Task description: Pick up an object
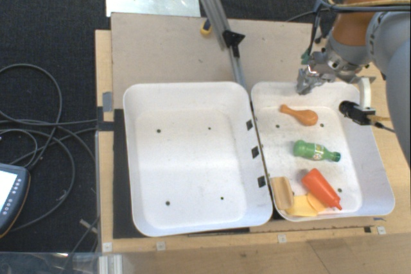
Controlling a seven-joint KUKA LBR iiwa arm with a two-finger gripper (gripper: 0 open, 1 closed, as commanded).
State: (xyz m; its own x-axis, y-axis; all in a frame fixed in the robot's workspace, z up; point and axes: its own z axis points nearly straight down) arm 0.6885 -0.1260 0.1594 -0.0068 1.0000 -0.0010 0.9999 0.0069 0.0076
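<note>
One grey arm (385, 35) reaches from right, wrist over right bin's (379, 189) far edge.

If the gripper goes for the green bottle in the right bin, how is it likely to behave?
The green bottle lies on its side on the bin's smooth floor, so a nudge would probably roll it. It looks like small, hard plastic: likely light and stiff, perhaps slippery. The gripper hangs above the bin's far edge.
</note>
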